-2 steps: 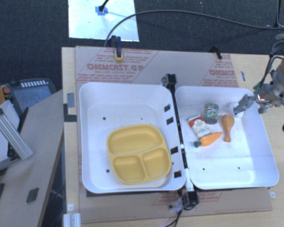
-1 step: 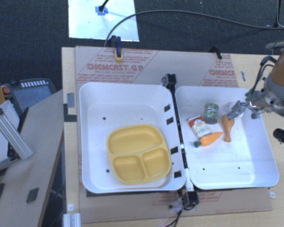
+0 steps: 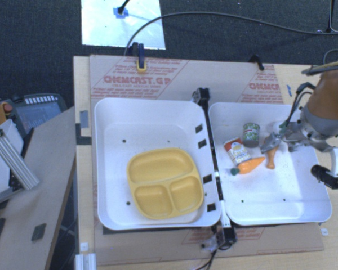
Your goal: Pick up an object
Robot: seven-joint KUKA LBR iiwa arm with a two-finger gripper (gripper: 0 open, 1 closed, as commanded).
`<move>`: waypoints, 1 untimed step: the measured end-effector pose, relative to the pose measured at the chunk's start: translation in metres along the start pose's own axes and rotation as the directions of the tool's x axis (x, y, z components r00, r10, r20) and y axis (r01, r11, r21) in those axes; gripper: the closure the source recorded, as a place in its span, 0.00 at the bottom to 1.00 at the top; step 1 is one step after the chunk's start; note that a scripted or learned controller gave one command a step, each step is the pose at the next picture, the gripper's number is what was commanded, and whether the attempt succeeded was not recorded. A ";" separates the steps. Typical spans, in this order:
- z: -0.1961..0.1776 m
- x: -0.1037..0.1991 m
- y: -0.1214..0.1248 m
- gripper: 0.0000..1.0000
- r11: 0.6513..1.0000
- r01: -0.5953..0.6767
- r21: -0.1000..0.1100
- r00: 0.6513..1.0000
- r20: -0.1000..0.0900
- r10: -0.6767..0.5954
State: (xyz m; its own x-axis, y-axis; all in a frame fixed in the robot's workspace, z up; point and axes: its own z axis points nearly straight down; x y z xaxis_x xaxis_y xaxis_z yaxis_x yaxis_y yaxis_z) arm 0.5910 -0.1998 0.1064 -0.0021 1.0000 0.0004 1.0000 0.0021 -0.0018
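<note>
The right bin (image 3: 281, 201) holds a small grey-green can (image 3: 250, 134) standing upright near its back. In front of the can lies a red and white packet (image 3: 235, 150). An orange toy carrot (image 3: 249, 165) with a green tip rests just in front of the packet. A short orange stick-like piece (image 3: 270, 160) lies to the carrot's right. My gripper (image 3: 272, 144) hangs low over the bin, just right of the can and directly behind the orange piece. I see nothing held in it.
The left bin (image 3: 118, 122) carries a yellow divided tray (image 3: 165, 181) toward its front. A black divider with clips (image 3: 209, 151) separates the two bins. The arm (image 3: 327, 103) enters over the right bin's right rim.
</note>
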 end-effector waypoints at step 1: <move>0.023 0.000 0.001 0.00 1.000 0.000 -0.002 1.000 0.001 0.000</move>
State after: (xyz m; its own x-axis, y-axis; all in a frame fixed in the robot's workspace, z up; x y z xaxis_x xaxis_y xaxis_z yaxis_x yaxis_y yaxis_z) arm 0.5917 -0.1993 0.0839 -0.0020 1.0000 -0.0003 1.0000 0.0020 0.0002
